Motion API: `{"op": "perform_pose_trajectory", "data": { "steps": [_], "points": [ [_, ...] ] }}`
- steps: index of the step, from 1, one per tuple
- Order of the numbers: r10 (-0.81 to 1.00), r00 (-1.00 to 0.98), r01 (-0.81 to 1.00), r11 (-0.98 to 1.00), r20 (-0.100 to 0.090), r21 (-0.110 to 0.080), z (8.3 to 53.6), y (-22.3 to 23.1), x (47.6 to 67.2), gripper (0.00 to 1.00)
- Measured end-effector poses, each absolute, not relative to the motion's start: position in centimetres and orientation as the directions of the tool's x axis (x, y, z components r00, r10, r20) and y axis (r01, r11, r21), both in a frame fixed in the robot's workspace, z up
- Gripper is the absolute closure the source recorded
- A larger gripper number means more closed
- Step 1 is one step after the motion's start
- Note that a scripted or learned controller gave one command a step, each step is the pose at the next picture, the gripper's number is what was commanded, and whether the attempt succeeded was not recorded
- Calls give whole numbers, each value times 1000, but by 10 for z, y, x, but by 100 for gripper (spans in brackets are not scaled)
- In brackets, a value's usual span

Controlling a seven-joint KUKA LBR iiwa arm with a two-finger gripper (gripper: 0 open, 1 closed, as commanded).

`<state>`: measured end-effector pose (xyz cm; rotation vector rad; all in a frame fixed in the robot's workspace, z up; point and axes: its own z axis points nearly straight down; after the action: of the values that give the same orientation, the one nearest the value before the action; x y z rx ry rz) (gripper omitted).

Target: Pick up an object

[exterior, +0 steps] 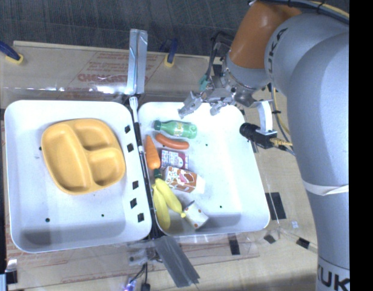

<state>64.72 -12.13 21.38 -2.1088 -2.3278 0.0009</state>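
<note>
My gripper (204, 105) above right bin (250, 180), jaws spread, holding nothing. Risk: green bottle (175, 128) rolls away, or fingers snag sausage (172, 142) alongside.

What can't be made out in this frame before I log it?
- Gripper: its fingertips are too small and blurred in the camera view to judge the gap.
- Small cartons: their print is too small to read.
- Bananas: the lower ends merge with a white item against the bin wall.
</note>
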Motion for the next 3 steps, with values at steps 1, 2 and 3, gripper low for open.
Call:
{"op": "perform_pose_trajectory", "data": {
  "steps": [1,2,3],
  "points": [
    [982,-188,982,188,-6,21,110,-102,642,0],
    [982,-190,982,190,-10,21,121,-103,642,100],
    [982,-190,981,190,-11,21,121,-104,642,0]
  ]
}}
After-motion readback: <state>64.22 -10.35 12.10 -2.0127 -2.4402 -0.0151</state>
